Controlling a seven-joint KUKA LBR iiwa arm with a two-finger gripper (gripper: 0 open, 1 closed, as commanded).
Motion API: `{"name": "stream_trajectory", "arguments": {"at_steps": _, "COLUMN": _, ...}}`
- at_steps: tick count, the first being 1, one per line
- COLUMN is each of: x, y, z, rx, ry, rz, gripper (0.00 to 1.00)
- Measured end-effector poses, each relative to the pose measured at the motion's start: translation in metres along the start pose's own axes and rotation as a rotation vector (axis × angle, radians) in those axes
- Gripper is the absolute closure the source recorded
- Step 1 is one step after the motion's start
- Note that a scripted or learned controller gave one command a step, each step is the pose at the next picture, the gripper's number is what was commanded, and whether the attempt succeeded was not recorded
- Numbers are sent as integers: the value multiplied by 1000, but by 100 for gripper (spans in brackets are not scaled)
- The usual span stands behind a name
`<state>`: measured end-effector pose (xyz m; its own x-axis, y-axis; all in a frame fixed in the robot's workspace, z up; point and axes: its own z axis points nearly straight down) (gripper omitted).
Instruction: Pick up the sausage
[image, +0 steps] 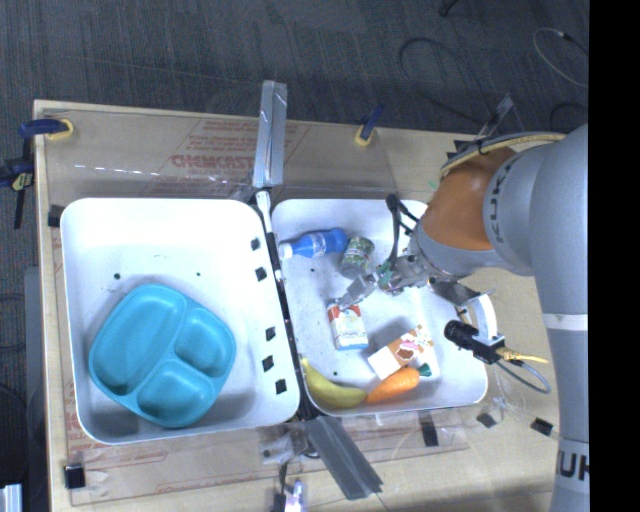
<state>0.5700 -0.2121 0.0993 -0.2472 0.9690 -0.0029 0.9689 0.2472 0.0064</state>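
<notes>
Overhead, wooden bench (150, 150), dark carpet (150, 50)

Glossy blue plastic tray (160, 352), smooth white plastic bins (150, 225)

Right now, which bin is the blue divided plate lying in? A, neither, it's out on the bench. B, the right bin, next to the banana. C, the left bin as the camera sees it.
C: the blue divided plate lies by itself in the left bin, while the banana lies in the right bin beside the carrot.
</notes>
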Motion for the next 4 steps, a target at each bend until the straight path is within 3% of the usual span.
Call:
{"name": "stream_trajectory", "arguments": {"at_steps": 1, "x": -14, "y": 64, "z": 3, "rx": 5, "ry": 1, "rz": 26, "gripper": 0}}
{"name": "stream_trajectory", "arguments": {"at_steps": 2, "x": -20, "y": 85, "z": 7, "rx": 7, "ry": 3, "rz": 22, "gripper": 0}}
{"name": "stream_trajectory", "arguments": {"at_steps": 3, "x": -1, "y": 13, "z": 7, "rx": 9, "ry": 3, "rz": 74, "gripper": 0}}
{"name": "stream_trajectory", "arguments": {"at_steps": 4, "x": -18, "y": 81, "z": 7, "rx": 7, "ry": 3, "rz": 32, "gripper": 0}}
